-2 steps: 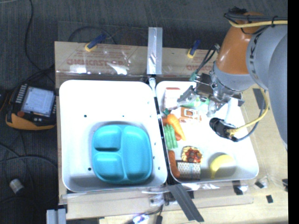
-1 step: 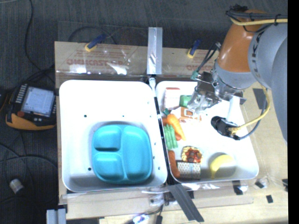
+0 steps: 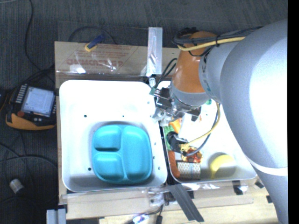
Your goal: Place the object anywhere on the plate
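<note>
Over in the right bin (image 3: 243, 171) sit the candidate objects: a yellow lemon-like piece (image 3: 220, 164), a grey mesh block (image 3: 188, 171), orange bits (image 3: 175, 125). None is on the teal plate (image 3: 122, 153), which lies bare in the left bin (image 3: 74, 125). So placement is not started, by my read. My claw (image 3: 169, 110) is low at the right bin's near wall, wrist roughly vertical; whether it's apart or together, I cannot tell.
</note>
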Available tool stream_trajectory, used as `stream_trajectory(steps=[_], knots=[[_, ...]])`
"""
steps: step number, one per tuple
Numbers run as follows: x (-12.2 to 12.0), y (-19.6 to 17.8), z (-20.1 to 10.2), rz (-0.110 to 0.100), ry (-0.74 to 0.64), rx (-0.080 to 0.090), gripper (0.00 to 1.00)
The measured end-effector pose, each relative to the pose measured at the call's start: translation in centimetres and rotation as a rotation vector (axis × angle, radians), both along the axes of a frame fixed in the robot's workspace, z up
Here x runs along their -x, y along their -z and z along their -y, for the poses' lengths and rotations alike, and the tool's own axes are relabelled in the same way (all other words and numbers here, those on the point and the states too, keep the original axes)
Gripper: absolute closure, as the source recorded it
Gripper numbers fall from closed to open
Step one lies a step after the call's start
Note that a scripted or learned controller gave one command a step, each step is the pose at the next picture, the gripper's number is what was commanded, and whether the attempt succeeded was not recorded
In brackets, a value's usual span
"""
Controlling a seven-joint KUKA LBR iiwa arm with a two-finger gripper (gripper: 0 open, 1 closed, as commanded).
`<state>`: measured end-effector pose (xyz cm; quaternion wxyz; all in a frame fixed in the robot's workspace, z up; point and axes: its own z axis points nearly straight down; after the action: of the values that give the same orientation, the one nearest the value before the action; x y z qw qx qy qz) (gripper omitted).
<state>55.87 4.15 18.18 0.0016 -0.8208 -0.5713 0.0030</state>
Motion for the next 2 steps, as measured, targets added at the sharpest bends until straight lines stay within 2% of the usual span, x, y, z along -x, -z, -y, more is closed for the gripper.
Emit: stream_trajectory(steps=[1,2], knots=[[1.5,0.0,-5.0,0.0,0.077,0.001,1.0],[5.2,-1.2,-13.6,0.002,0.217,0.003,1.0]])
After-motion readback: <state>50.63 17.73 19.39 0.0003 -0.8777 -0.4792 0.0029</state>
